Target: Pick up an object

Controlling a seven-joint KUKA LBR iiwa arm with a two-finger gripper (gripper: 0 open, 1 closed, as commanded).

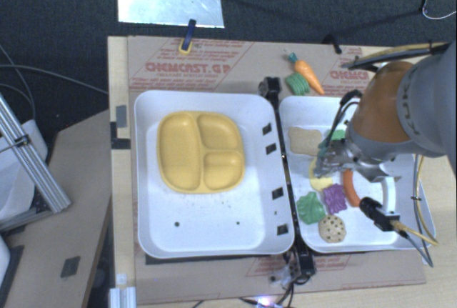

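Dark carpet lay around bench (143, 63); two white bins sat side by side. Left bin (214, 235) held yellow divided tray (200, 151). Right bin (371, 239) held toy food: green piece (310, 207), purple piece (333, 198), orange piece (350, 187), speckled cookie (332, 229), tan slab (306, 140). My gripper (325, 165) hung low over yellow piece (319, 184), at 12 o'clock from purple piece. Clenched or released: could not tell. Best approach, I judged: descend straight, close on one piece alone, avoid crowded neighbours, lift slowly.

At the lower right of the frame, in the right bin (307, 110), we see a green toy (310, 207), purple grapes (334, 198), a speckled cookie (332, 229), an orange carrot (350, 187), a yellow piece (319, 184) and a tan slab (305, 140).
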